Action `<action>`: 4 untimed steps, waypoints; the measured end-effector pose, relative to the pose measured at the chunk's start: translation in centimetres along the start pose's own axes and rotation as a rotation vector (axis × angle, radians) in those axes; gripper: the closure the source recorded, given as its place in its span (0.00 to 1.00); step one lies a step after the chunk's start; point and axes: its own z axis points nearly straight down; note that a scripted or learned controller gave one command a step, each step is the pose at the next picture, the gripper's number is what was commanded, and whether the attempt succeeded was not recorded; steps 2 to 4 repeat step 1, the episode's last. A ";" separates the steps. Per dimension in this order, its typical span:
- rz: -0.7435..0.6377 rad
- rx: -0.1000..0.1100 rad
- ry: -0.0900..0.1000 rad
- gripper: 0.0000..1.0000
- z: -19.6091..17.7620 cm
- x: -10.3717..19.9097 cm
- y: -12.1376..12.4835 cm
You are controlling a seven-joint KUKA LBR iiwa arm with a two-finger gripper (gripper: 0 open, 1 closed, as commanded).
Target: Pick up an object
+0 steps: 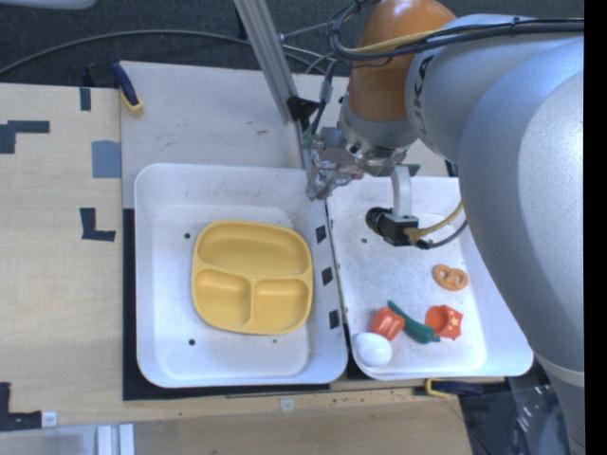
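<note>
- gripper [321, 186] hangs over the far end of the divide between the bins; whether its grip is wide or narrow, cannot tell
- yellow tray [252, 276] lies in the left bin [156, 254]

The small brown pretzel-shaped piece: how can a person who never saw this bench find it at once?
Look in the right white bin, near its right wall. The small brown pretzel-shaped piece lies just above the red block with a yellow star. It alone is brown and twisted with holes.
</note>
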 end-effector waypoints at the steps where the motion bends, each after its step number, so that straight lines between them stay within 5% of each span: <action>1: 0.001 0.000 0.000 1.00 0.5 4.8 2.3; 4: 0.001 0.000 0.000 1.00 0.5 4.8 2.3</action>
